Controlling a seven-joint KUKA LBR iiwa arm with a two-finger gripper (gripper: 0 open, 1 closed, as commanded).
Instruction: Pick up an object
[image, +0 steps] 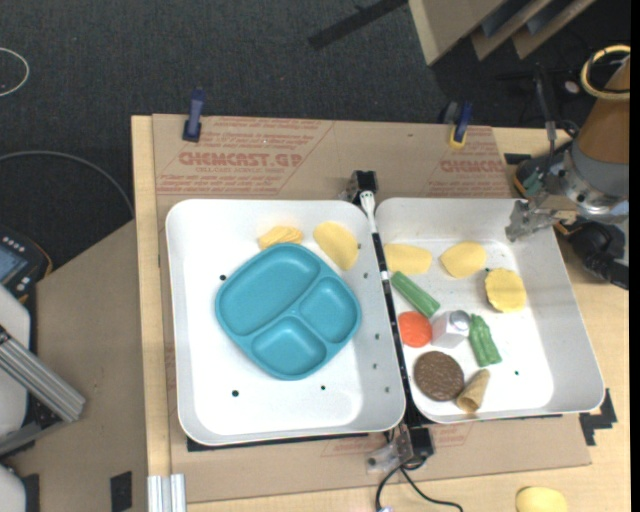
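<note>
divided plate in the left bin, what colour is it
Teal blue all over, seen in the camera view: the divided plate lies in the left bin.

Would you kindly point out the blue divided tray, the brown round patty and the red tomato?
blue divided tray (288, 311): camera view, central ridge.
brown round patty (439, 374): camera view, top face.
red tomato (414, 328): camera view, its middle.

dark carpet floor (90, 70) — a plywood bench top (300, 150) held by blue clamps (193, 115).
</note>
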